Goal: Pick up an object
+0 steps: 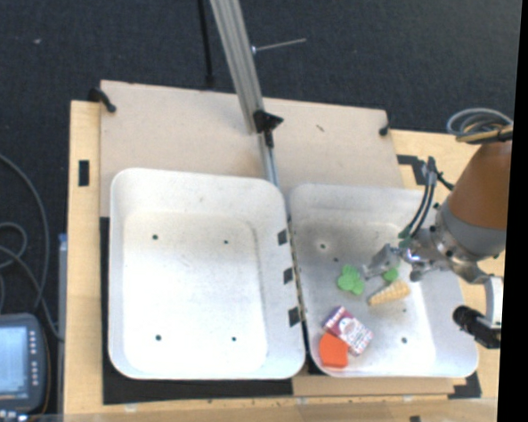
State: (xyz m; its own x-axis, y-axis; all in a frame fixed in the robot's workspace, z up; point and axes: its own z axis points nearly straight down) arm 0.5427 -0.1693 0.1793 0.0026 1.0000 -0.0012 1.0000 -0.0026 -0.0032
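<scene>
My gripper (pixel 388 264) reaches into the right bin (pixel 326 218) from the right, low over its middle. Its fingers stand just above and beside a small green piece (pixel 390 275) and a tan cone-shaped item (pixel 388 295). A larger green toy (pixel 351 280) lies just left of the fingertips. Nearer the bin's front sit a pink and white packet (pixel 347 330) and an orange block (pixel 332 351). Nothing visibly sits between the fingers.
The left bin (pixel 197 277) lies beside the right one. A metal pole (pixel 242 62) slants up from between the bins at the back. A monitor (pixel 1 359) and cables sit at the far left off the bench.
</scene>
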